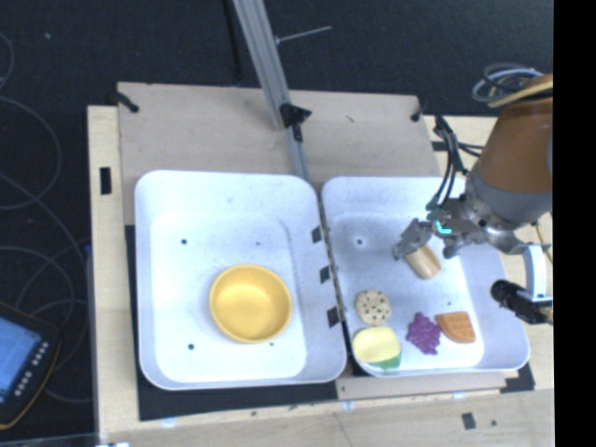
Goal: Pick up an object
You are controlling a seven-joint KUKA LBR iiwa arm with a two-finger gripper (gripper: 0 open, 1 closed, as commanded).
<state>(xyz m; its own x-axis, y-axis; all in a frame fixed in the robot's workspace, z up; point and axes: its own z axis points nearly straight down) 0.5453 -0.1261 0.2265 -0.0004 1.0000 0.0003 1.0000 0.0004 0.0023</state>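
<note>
Nearest the front rim of my right-hand bin [484, 366] lie the pale yellow-green piece [376, 346], the purple cluster [425, 332] and the orange wedge [456, 326], with the speckled cookie [373, 306] just behind them; all four sit close together, so if I swing low on the way out I judge I could clip one and scatter the row. Farther in, my hand [424, 247] is down over a tan cork-like cylinder [425, 263], which shows just below my fingertips and seems tilted. It looks to be touching me, but I cannot tell whether my fingers stand apart or have closed on it, nor whether it sits between them or merely beside them. The chief risk, as I judge it, is that a round piece caught near its end rolls or squirts free as I lift. Over in the left bin [168, 203] the yellow bowl [250, 303] sits well apart from all this, on the same surface [205, 128].
</note>
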